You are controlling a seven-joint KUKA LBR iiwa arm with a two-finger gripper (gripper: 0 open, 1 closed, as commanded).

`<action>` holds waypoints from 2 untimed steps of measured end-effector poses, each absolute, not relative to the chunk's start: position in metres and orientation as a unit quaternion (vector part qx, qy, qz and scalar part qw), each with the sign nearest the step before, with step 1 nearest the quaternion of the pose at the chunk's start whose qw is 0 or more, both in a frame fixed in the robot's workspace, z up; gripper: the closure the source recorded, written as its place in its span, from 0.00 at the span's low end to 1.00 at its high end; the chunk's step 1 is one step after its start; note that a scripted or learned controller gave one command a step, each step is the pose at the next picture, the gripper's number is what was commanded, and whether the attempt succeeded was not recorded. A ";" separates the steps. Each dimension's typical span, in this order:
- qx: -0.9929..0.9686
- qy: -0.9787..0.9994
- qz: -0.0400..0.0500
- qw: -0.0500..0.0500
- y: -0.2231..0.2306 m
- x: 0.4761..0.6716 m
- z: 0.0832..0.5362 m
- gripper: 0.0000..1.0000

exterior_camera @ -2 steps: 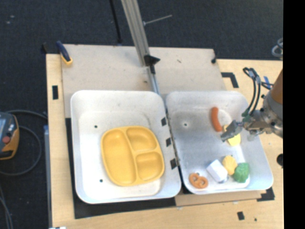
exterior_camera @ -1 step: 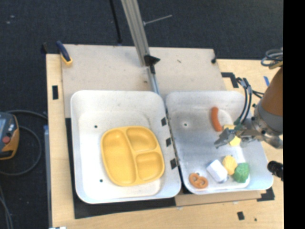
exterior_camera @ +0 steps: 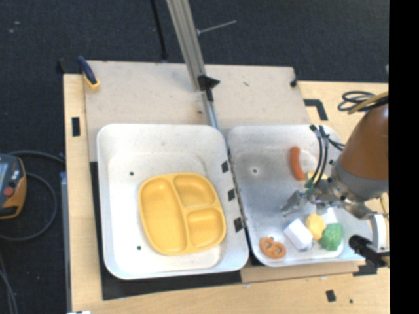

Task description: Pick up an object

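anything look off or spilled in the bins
Nothing stands out. The yellow tray lies flat in the left bin. In the right bin, the sausage, pretzel, white block, yellow piece and green piece all sit inside the rim, crowded at the near corner.

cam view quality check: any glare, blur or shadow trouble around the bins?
Camera view: soft overall, small items in the right bin blurry; white bins bright, near washed out, left bin texture faint; gripper smeared against the bin floor; yellow tray evenly lit, mild shadow along its compartments.
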State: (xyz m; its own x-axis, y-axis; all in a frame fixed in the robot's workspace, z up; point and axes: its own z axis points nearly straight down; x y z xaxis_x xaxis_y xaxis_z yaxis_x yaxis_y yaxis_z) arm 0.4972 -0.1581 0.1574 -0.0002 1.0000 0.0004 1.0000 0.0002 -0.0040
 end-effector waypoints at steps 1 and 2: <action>-0.707 -0.707 0.001 0.001 -0.159 0.497 0.105 0.00; -0.709 -0.705 -0.001 -0.002 -0.160 0.499 0.119 1.00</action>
